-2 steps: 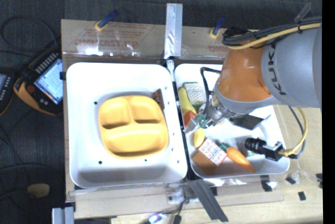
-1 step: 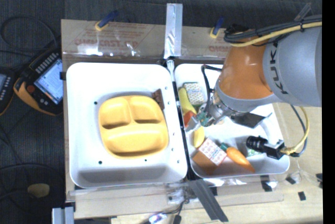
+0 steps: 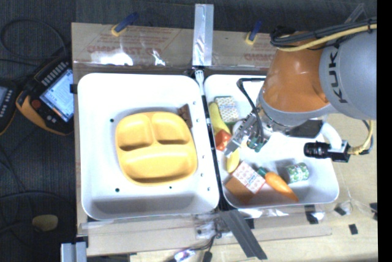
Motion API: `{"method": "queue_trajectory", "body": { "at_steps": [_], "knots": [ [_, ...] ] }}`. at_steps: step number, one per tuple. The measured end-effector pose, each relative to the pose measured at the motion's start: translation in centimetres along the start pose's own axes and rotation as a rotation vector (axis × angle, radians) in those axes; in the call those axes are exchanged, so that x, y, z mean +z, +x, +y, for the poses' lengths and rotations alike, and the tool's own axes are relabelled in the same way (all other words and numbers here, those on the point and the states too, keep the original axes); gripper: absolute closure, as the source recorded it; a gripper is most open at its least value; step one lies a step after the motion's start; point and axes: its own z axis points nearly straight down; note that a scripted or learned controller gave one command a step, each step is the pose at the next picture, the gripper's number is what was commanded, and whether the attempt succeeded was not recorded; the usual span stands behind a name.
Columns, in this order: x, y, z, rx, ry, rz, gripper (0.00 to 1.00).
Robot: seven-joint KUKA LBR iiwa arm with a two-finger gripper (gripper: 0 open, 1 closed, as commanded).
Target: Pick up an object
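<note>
In the camera view, two shallow white plastic bins stand side by side on the bench. The left bin (image 3: 98, 132) holds a yellow plastic plate with three compartments (image 3: 157, 147), which lies near its middle; a small brown piece (image 3: 184, 113) touches the plate's upper right corner.

The right bin (image 3: 327, 184) holds the smaller objects. The grey arm with the orange band (image 3: 300, 86) reaches in from the right and hangs over the upper part of this bin. Its two-finger gripper (image 3: 243, 136) points down and to the left, with the tips just beside a small red object (image 3: 222, 139) and a long yellow-green object (image 3: 217, 115) that lies along the bin's left wall. The fingers appear slightly apart, and nothing is seen between them (the tips are small and a little blurred).

Above the gripper lies a small patterned packet (image 3: 227, 108). Below it there is a pale yellow object (image 3: 233, 160), then a flat card with red dots (image 3: 248, 177) on a brown block. An orange carrot (image 3: 280, 184) lies to the right of the card, and a small green and white can (image 3: 297, 172) is just beside the carrot.
</note>
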Motion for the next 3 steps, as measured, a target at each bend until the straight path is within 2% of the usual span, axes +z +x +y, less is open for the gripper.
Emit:
{"method": "queue_trajectory", "body": {
  "at_steps": [1,2,3],
  "knots": [
    [-0.4,-4.5,6.6,-0.051,-0.001,0.0,1.0],
    [-18.8,-3.0,4.4,-0.09,-0.002,-0.004,1.0],
    [-21.7,-6.4,2.6,0.053,-0.001,-0.004,1.0]
  ]
}}
